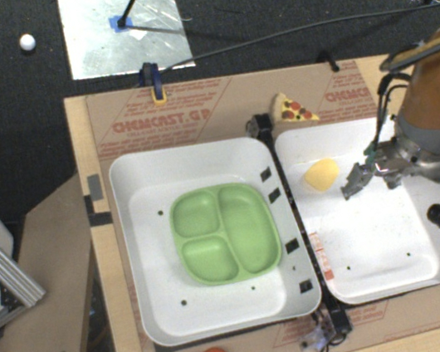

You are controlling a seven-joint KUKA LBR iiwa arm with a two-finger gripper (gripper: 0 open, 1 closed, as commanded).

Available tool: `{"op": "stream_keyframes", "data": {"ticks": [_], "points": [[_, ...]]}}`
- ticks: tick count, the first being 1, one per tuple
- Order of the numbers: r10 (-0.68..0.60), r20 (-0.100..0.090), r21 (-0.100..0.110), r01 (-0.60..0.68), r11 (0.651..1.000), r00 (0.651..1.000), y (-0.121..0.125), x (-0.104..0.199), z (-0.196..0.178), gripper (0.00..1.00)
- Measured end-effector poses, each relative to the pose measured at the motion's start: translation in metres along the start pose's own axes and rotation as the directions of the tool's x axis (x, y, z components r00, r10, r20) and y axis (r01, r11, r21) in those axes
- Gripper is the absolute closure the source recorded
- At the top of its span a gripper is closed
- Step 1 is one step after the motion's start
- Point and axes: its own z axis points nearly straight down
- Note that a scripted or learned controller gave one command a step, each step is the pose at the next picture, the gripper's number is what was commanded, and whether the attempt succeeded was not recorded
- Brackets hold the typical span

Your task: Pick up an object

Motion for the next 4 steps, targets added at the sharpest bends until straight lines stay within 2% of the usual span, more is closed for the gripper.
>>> {"op": "stream_keyframes", "data": {"ticks": [2,3,4], "points": [[0.002,-0.001,0.003,-0.002,1.0,1.0,-0.008,-0.004,0.104,0.0],[0.002,0.0,-0.002,-0.002,1.0,1.0,-0.007,-0.004,0.091,1.0],[0.0,0.001,-0.005,0.0,1.0,1.0,-0.01,-0.004,0.028,1.0]]}}
